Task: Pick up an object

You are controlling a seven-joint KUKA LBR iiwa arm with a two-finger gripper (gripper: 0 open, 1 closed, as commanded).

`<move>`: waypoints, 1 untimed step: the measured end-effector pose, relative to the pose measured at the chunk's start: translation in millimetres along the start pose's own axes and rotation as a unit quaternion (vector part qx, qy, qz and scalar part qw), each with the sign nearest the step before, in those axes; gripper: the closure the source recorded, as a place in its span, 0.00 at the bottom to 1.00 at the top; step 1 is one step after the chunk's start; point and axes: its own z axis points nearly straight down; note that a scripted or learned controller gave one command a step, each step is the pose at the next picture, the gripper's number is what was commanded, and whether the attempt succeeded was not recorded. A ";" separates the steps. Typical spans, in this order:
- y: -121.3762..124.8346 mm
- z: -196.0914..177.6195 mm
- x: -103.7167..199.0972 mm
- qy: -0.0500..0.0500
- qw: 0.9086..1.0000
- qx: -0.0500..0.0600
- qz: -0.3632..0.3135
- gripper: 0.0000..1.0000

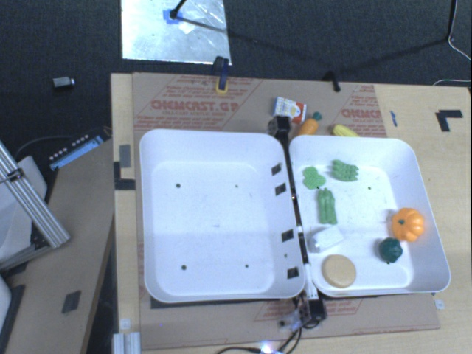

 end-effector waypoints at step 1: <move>118.1 1.9 -43.2 -0.002 1.000 -0.001 0.003 1.00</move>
